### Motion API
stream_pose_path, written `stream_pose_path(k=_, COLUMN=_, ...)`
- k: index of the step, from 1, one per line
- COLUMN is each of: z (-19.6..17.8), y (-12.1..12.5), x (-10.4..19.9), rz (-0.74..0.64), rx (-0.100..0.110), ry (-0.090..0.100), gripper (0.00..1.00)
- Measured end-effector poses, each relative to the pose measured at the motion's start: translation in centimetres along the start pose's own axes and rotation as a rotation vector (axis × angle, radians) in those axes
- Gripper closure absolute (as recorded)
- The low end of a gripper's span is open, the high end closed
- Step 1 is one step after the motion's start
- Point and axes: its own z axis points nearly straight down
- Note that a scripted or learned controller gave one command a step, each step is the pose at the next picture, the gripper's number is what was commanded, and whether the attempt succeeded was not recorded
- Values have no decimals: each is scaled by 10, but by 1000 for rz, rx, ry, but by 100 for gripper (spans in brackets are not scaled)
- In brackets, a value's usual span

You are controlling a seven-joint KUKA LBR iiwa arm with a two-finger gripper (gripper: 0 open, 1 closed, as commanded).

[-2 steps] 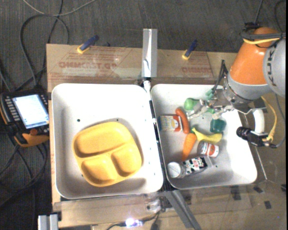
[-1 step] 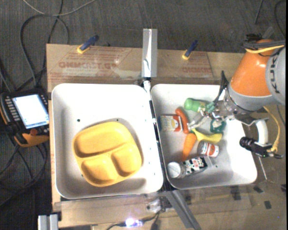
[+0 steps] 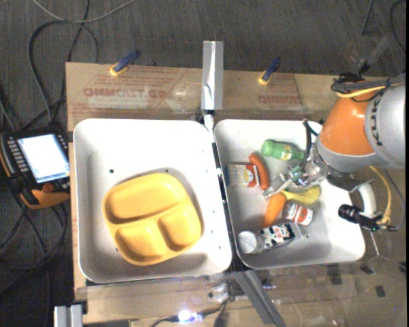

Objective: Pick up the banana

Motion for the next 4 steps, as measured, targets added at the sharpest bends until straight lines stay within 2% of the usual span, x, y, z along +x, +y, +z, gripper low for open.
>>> stream_pose_path(k=1, z=-10, y=-31, x=-29, rz=-68, rx=0, ry=22, gripper=0)
stream_pose_path(k=2, z=-83, y=-12, x=-50, rz=-107, rx=7, ry=5, gripper=0)
stream_pose_path(k=3, z=-6, y=-19, x=-47, rz=-187, rx=7, ry=6, gripper=0)
stream_pose_path(k=4, z=-14, y=-19, x=-46, rz=-187, rx=6, ry=7, gripper=100)
